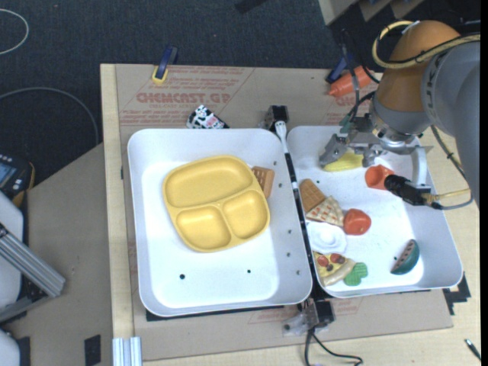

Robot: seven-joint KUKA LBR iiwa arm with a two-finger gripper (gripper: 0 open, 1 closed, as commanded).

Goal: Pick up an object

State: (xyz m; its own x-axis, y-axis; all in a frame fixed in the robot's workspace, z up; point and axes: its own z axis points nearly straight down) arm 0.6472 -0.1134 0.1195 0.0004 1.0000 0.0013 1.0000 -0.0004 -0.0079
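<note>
Hand (352, 148) position: over the far end of the right bin (438, 227), just above a yellow piece (348, 161) that lies on the bin floor. Its grey fingers spread to either side (whether they grip the piece cannot be told).

Right bin contents: an orange-red piece (376, 176) beside a black cable, a waffle wedge (319, 204), a tomato (356, 221), an egg (329, 239), a pizza slice (331, 266) touching a green piece (355, 273), and a melon slice (405, 256) near the right wall.

Left bin (152, 227) contents: a yellow divided plate (215, 202) with a brown piece (263, 178) at its right edge.

Desk (126, 113) marking: red print reading "CHEMCAST GP" behind the left bin.
</note>
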